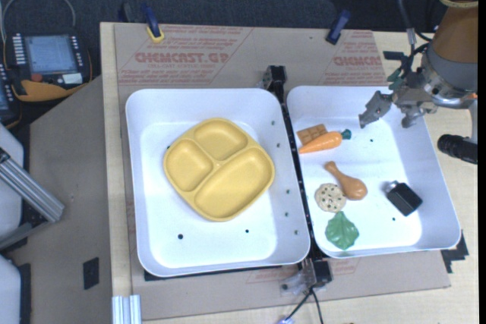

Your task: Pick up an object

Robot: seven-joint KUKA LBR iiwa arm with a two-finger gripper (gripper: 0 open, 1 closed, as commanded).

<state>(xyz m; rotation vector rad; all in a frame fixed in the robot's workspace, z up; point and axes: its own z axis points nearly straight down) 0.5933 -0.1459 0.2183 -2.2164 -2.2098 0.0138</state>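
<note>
My gripper point(391, 112) hangs over the far part of the right bin point(433, 163), open, with nothing between its two fingers. In that bin lie an orange carrot point(322, 141) touching a brown cracker point(310, 133), a chicken drumstick point(348, 181), a chocolate-chip cookie point(329, 198), a green leaf point(342, 230) and a small black block point(403, 198). The carrot is to the left of and nearer than the gripper, well apart from it.
The left bin point(152, 231) holds a yellow divided plate point(219, 167). A black clamp point(274, 77) sits at the far end of the divider between the bins. A teach pendant point(47, 61) lies off the bench at far left.
</note>
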